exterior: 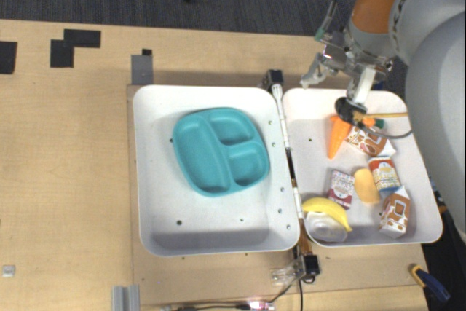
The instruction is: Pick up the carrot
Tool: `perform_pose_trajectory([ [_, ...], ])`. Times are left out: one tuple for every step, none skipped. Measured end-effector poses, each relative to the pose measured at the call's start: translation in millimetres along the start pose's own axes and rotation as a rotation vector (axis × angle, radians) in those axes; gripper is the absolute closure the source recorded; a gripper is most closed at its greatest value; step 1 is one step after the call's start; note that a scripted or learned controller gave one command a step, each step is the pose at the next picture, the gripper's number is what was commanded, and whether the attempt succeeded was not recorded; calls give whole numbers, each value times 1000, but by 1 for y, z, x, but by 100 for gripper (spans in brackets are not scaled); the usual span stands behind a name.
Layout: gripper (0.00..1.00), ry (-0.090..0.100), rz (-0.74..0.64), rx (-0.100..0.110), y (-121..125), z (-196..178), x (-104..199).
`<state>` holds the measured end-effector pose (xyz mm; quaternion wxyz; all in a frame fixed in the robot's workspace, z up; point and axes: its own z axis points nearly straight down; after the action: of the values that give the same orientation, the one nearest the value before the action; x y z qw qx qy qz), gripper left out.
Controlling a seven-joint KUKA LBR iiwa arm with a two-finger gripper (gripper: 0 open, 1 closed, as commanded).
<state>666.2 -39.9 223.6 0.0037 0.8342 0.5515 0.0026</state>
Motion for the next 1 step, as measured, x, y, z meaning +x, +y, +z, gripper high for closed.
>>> perform_pose_trajectory([
  [0, -4, -38, 15, -35, 74, -79],
])
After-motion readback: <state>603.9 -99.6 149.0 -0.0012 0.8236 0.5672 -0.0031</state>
